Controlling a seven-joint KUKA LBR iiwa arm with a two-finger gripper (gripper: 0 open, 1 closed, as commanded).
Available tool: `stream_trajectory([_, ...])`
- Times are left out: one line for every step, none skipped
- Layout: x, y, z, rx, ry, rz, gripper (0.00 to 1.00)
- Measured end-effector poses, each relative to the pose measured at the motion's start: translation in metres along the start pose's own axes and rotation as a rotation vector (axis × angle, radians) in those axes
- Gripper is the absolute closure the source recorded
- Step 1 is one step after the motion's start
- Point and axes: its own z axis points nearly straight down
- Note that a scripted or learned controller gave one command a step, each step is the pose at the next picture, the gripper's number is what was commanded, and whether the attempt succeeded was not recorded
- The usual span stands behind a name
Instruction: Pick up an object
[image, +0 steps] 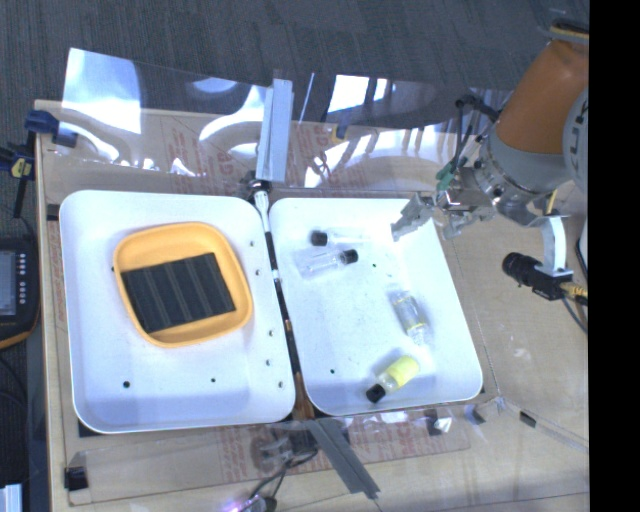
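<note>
The right bin (450, 300) holds several small things. A tiny black-capped vial (320, 239) lies near its back. Just below it is a clear vial (325, 263) with a black cap on its right end. A clear bottle (408, 312) lies toward the right wall, and a yellow bottle (398, 373) with a black cap rests near the front. My gripper (432, 214) hangs over the bin's back right corner, above and right of the vials. Its fingers (408, 219) are open with nothing between them.
In the left bin (90, 360) sits a yellow tray (130, 255) with a dark ridged insert (180, 291). A thin divider (278, 290) separates the two bins. A clear panel (275, 125) stands behind them. The bare bench runs along the right of the right bin.
</note>
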Motion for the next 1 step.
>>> stream_trajectory([0.0162, 0.0384, 0.1059, 0.002, 0.000, -0.032, 0.00])
